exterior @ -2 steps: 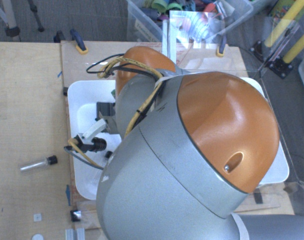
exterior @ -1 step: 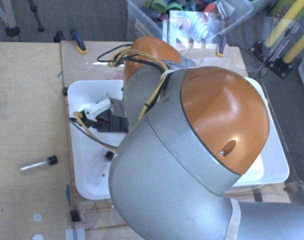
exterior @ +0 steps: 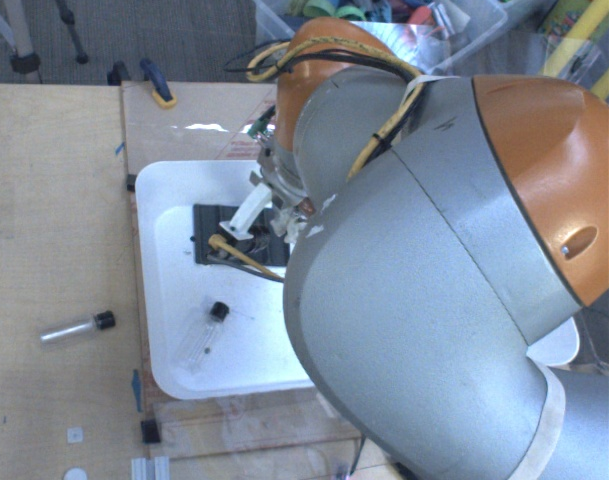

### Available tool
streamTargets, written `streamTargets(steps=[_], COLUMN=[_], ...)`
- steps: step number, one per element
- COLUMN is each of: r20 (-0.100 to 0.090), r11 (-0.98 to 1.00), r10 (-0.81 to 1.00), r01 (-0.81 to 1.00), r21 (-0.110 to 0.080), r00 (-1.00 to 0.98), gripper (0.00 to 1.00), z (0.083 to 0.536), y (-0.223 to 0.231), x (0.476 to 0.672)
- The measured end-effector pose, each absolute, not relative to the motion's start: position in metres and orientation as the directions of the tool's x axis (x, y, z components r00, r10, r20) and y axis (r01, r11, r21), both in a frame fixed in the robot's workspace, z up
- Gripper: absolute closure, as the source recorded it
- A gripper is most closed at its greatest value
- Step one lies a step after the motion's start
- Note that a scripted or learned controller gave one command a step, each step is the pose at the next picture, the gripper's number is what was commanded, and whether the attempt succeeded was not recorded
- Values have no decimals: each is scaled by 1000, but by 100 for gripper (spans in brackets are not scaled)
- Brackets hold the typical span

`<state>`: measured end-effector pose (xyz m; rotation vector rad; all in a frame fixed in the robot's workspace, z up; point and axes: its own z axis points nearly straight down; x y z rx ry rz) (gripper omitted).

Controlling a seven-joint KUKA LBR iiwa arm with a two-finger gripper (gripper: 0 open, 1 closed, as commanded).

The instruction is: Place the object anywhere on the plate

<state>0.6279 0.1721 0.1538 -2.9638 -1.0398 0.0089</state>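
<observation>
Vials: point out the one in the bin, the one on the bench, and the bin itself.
Bin vial (exterior: pixel 206 330), camera view, middle of its clear body.
Bench vial (exterior: pixel 76 328), camera view, middle of its clear body.
Bin (exterior: pixel 144 268), camera view, bare left rim.

Counting two black-capped tubes, the bin tube (exterior: pixel 206 333) and the bench tube (exterior: pixel 76 328); also showing one black plate (exterior: pixel 206 218), one blue-handled tool (exterior: pixel 159 83), one clear tub (exterior: pixel 284 8).

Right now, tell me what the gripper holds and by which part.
It cannot be told: the arm hides most of the gripper above the bin. The tube lies loose in the bin, apart from the gripper.
</observation>
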Motion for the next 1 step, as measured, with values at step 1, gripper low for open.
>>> streamTargets(steps=[1], r20=[-2], r11=[-195], r10=[981], r01=[981], r21=[-1], r00=[195], gripper=[100], z=[159], y=[216], x=[652])
